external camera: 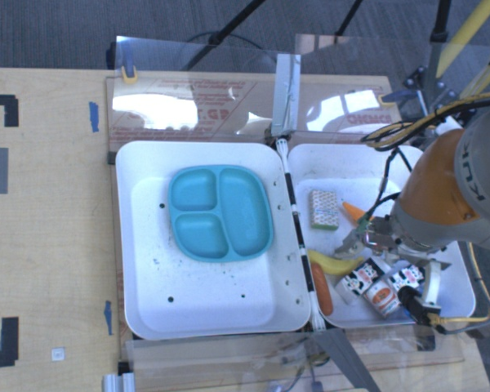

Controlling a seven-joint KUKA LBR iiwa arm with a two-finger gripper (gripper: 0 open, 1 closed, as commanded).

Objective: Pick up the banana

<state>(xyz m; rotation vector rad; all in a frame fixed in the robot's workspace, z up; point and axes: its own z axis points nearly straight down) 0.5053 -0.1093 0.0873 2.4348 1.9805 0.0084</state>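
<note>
Your banana (335, 262) lies in the right bin (343, 163), near the divider wall, with its right end tucked under the hand (374, 237). The hand sits low over the bin's middle, right at that end of the banana; I cannot tell how the hand is set, since the wrist and cables cover it, and nothing shows the banana held. The arm (441, 188) comes in from the right, so it covers much of the bin's right half. The clutter is tight: a red-orange sausage-shaped toy (322, 288) lies just near of the banana along the divider, a green sponge (324, 208) sits just far of it, an orange carrot-like piece (354, 212) is beside the sponge, and two black-and-white patterned cartons (374, 286) lie near-right, close to the banana's end. The left bin (139, 219) carries a teal divided plate (221, 212), well apart from the work. My read: you're at the approach or grasp stage, with the lift not yet done. The risk is catching a carton or nudging the sausage toy, since both crowd the banana. The tabletop (41, 219) to the left plays no part.
</note>
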